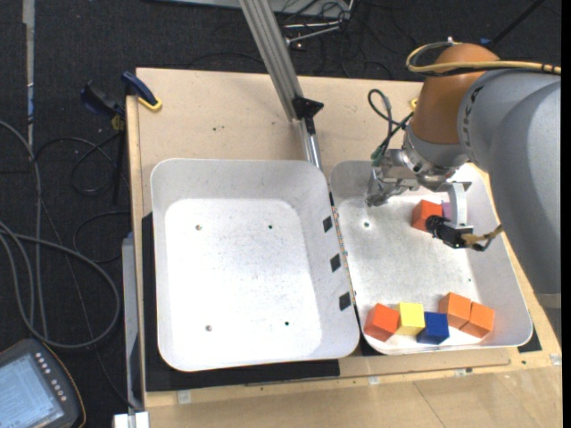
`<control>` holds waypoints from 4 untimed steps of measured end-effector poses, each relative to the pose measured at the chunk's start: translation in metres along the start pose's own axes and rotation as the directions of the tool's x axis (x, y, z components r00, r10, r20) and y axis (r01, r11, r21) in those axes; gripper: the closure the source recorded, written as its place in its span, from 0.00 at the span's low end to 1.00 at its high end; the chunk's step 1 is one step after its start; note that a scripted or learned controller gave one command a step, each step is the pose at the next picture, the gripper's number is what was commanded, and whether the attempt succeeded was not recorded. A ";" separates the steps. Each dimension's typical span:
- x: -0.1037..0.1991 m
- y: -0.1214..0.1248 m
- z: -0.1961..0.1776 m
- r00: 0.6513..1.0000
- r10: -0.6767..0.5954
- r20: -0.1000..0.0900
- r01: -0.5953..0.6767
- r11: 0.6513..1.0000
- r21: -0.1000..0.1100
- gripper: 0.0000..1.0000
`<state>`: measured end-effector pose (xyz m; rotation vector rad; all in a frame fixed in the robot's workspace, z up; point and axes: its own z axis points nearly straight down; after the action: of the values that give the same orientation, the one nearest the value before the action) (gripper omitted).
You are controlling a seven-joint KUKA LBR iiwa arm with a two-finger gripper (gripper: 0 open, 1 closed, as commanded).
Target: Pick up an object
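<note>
Five blocks (431, 319) along right bin (508, 279) front; end effector (382, 188) above.

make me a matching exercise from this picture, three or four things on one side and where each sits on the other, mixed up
Things:
1. yellow block
2. blue block
3. lone orange block
4. left bin

Places:
A. high in the right bin, beside the gripper
B. near edge of the right bin, between an orange block and the blue one
C. to the left of the bin that holds the blocks
D. near edge of the right bin, just right of the yellow one

Pairs: 1-B, 2-D, 3-A, 4-C
</note>
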<state>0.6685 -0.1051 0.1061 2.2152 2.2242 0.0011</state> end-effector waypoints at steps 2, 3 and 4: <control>0.006 -0.009 -0.098 1.000 0.001 0.000 -0.001 1.000 -0.004 1.00; 0.008 -0.005 -0.142 1.000 0.000 0.000 0.000 1.000 -0.005 1.00; 0.008 -0.004 -0.176 1.000 0.001 0.000 -0.001 1.000 -0.003 1.00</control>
<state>0.6640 -0.0967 0.2816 2.2144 2.2218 0.0051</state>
